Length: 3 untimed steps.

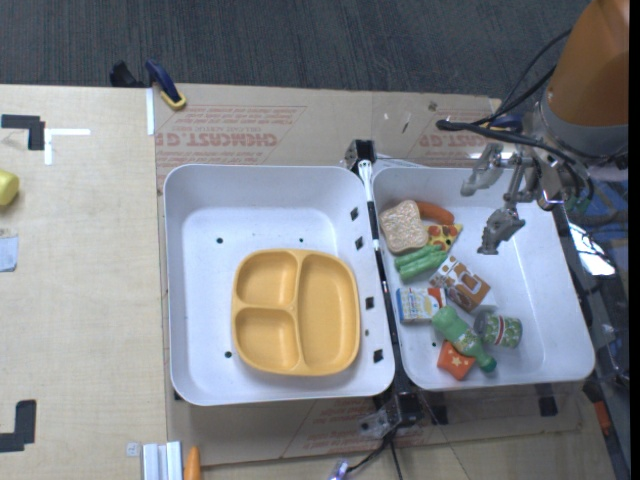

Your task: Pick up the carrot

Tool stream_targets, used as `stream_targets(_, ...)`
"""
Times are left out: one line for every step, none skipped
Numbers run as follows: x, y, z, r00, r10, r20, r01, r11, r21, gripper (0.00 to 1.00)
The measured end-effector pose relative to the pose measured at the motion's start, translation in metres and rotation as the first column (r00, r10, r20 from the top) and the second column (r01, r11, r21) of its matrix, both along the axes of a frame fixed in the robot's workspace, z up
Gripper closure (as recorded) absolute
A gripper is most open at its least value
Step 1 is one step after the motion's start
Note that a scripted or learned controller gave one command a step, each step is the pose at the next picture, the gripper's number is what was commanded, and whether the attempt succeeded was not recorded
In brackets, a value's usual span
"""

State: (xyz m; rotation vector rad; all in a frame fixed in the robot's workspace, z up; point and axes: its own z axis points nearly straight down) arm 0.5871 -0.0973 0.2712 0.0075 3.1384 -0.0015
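Observation:
The carrot point(436, 211), a small orange piece, lies in the right bin point(555, 298) near its back left, just right of a slice of toy bread point(403, 226) and above a red and yellow toy point(443, 235). My gripper point(498, 230) hangs over the right bin, to the right of the carrot and a little nearer the front, apart from it. Nothing shows in its grasp.
The right bin also holds a green pod point(420, 261), small cartons point(462, 284), a tin point(503, 330) and a red and green toy point(457, 360). The left bin point(190, 298) bears a yellow divided plate point(297, 311). Cables run behind the right bin.

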Motion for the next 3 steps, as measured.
stream_targets(0.015, 0.070, -0.079, 0.993, -0.120, -0.001, 0.120, 0.993, 0.002, 0.00)
stream_targets(0.049, 0.005, -0.158, 0.998, -0.050, 0.024, 0.050, 0.999, -0.002, 0.00)
stream_targets(-0.028, 0.073, -0.079, 0.998, 0.062, 0.001, -0.062, 0.998, 0.002, 0.00)
